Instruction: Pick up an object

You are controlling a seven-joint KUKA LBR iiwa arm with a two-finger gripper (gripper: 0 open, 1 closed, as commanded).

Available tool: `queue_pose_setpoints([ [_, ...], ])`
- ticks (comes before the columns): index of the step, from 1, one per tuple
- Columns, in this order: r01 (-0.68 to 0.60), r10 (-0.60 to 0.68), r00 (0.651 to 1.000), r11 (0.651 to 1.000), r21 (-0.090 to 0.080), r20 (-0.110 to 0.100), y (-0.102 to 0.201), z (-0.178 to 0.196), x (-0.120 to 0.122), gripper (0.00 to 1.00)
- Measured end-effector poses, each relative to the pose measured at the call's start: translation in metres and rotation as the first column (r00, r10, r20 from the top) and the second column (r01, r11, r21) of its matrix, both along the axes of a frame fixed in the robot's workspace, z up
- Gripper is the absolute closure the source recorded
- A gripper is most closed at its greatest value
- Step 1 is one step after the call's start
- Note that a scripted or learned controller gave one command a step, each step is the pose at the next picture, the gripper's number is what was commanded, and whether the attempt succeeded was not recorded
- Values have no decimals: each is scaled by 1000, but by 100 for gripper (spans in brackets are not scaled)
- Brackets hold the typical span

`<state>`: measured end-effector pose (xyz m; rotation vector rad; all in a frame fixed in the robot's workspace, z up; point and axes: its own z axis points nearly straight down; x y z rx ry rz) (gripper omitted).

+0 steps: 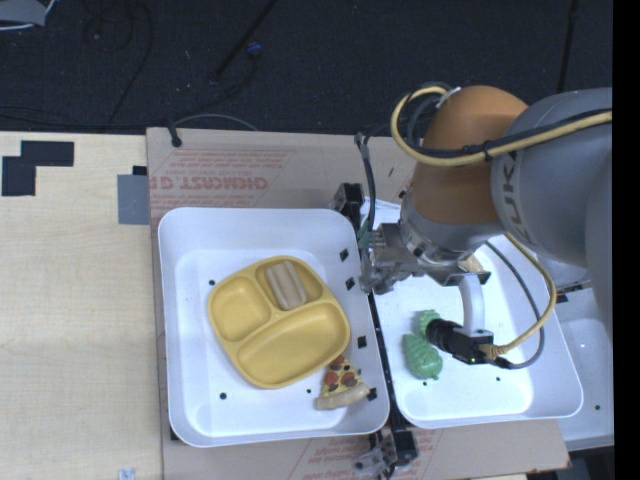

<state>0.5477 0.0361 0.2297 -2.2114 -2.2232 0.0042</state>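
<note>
My gripper (380,266) hangs low over the right bin's (520,398) left wall, at the divide between the two bins. A green knobbly toy (421,357) lies in the right bin just below and to the right of the gripper, apart from it. A smaller green piece (428,320) sits right above the toy. In the left bin (190,368) rests a yellow divided plate (275,343) with a tan bun-like piece (288,285) in its upper compartment. A toy pizza slice (342,385) lies by the plate's lower right edge.
The grey arm with its orange band (470,158) covers the upper part of the right bin. Bare white floor shows in the right bin's lower right area and along the left bin's left side. Brown cardboard (250,173) lies under both bins.
</note>
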Motion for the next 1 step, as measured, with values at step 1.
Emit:
queue_pose_setpoints([
  [1, 1, -1, 1000, 1000, -1, -2, 45, -12, -27, 100],
])
